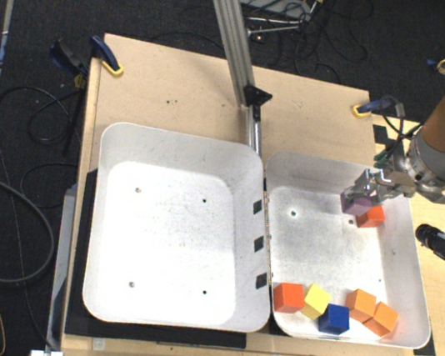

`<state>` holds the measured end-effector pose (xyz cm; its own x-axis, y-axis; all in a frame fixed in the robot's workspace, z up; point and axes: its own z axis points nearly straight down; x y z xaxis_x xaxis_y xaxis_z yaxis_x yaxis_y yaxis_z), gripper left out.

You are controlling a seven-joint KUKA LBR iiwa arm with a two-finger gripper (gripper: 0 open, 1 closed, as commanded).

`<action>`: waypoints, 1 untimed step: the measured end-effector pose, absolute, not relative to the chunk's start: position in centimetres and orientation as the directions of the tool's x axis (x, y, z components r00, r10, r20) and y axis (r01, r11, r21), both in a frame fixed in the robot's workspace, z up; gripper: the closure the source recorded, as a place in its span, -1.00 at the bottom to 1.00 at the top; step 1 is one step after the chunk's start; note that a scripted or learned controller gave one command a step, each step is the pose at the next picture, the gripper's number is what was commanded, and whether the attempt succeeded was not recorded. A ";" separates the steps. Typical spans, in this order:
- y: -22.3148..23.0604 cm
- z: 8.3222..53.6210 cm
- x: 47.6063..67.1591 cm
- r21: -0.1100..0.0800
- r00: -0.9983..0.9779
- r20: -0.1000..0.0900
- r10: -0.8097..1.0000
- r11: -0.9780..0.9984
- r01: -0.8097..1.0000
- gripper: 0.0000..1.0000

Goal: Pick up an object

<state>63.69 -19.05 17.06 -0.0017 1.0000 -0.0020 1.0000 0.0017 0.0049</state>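
gripper point(363, 196) low in the right bin's point(315, 231) far corner, closed on a purple block point(361, 207); an orange block point(372, 215) touches it. five blocks point(334, 307) line the near wall, well apart. left bin point(109, 196) alongside.

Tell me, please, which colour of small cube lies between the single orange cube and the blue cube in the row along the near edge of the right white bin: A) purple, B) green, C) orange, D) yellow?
D: in the right white bin, a small yellow cube sits between the single orange cube on its left and the blue cube on its right.
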 end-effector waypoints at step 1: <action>-18.6 23.3 64.2 0.008 -0.004 -0.003 1.000 0.004 1.000 1.00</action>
